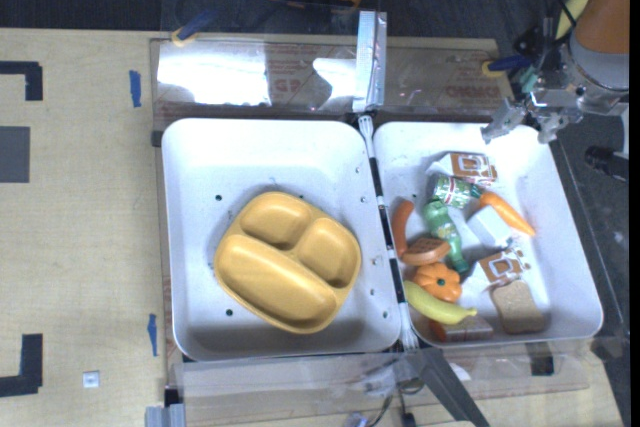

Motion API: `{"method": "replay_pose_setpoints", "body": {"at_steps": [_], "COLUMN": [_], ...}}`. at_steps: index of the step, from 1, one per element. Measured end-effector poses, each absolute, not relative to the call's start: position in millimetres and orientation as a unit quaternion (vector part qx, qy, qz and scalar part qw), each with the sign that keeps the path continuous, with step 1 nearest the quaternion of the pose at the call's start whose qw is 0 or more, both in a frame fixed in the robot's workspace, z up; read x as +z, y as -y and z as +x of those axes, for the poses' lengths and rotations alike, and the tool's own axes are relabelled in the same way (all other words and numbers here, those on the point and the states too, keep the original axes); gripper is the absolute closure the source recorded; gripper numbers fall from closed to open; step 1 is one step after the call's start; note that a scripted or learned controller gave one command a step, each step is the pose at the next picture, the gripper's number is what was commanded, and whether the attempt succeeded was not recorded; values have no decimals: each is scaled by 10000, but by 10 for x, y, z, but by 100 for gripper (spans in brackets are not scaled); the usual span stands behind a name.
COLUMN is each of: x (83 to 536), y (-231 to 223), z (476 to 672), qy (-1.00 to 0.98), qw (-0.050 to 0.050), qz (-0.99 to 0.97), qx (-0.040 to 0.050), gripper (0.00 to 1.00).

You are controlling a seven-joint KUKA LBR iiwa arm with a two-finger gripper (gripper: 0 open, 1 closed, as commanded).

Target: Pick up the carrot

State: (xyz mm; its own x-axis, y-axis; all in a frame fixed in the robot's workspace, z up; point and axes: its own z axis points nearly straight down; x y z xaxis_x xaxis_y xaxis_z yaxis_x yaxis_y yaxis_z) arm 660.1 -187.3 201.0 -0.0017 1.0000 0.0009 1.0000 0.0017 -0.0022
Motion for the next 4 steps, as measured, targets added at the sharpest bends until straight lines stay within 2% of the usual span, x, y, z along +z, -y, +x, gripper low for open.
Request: {"method": "replay_pose_setpoints", "body": {"at_steps": [1, 2, 3, 4], "x": [1018, 1123, 933, 1960], "y": [1920, 1929, 1784, 1181], "z": [6128, 6135, 5618, 5201], "qy": [6821, 6816, 6998, 6873], "qw": [-19, -42, -88, -3], "qz": [-7313, -7317, -7142, -7264], "qx": [-7, -15, -56, -1], "gripper": [0, 100, 100, 100]}}
